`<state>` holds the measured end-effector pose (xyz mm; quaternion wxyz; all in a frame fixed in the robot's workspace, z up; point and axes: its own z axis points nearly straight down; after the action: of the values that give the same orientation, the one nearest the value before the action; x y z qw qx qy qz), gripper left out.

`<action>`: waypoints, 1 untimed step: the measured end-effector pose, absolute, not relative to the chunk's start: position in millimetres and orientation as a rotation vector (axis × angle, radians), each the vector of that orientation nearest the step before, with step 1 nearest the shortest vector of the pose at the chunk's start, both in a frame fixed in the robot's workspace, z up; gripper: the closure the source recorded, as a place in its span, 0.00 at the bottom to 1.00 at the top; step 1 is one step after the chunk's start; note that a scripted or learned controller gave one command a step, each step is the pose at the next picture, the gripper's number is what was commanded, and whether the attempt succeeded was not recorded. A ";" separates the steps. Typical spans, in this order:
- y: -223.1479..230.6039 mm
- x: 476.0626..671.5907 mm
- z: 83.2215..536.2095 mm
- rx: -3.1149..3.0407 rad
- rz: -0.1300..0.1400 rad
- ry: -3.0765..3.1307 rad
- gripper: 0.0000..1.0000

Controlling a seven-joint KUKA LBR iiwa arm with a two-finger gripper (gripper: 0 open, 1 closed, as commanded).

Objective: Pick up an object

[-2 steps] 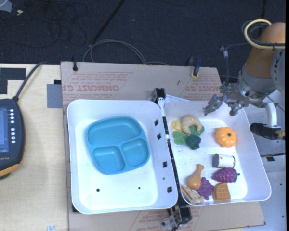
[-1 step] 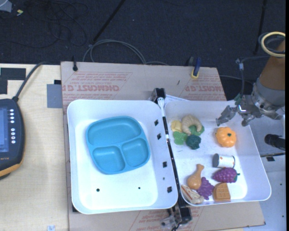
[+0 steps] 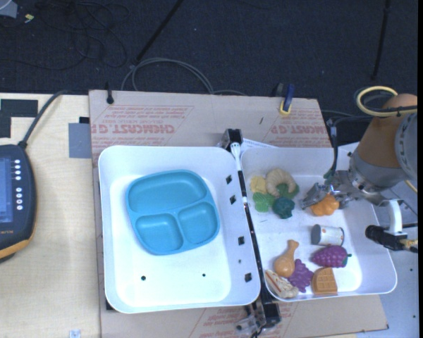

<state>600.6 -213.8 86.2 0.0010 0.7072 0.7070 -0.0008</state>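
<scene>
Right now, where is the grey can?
The grey can lies on its side in the right bin, just above the purple grapes and below the claw.

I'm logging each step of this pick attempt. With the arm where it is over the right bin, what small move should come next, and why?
Probably a short, slow lift straight up. The tool sits right at the small orange object in the right bin, apart from the other toys. Whether it truly grips the piece is unclear, so a small rise would test that.
</scene>
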 end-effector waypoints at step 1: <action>-212.8 600.5 97.9 2.220 -0.003 2.227 1.00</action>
<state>600.5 -212.8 97.9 -0.0012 0.7060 0.7082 -0.0009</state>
